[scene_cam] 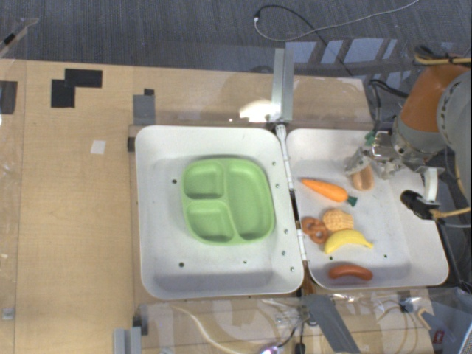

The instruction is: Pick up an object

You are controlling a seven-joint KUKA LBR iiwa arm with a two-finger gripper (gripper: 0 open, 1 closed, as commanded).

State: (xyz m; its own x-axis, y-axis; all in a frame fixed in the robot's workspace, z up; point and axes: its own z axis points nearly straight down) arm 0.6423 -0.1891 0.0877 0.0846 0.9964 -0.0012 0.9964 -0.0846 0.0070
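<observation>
The right bin (417, 245) holds several toy foods. An orange carrot (324, 189) lies near its left wall. Below it sit a brown pretzel (315, 229), a tan waffle-like piece (338, 218), a yellow banana (348, 241) and a red sausage (349, 272). A small tan bread-like piece (361, 179) lies in the bin's upper part. My gripper (375, 161) hangs right over that tan piece, at its upper right edge, and the arm's grey and orange wrist (431, 109) stands behind it. Whether the tan piece sits inside the gripper is hidden.
The left bin (151, 220) carries a green divided plate (225, 200) in its middle. A metal divider post (283, 87) rises between the bins at the back. Cables run along the right bin's right edge (431, 198).
</observation>
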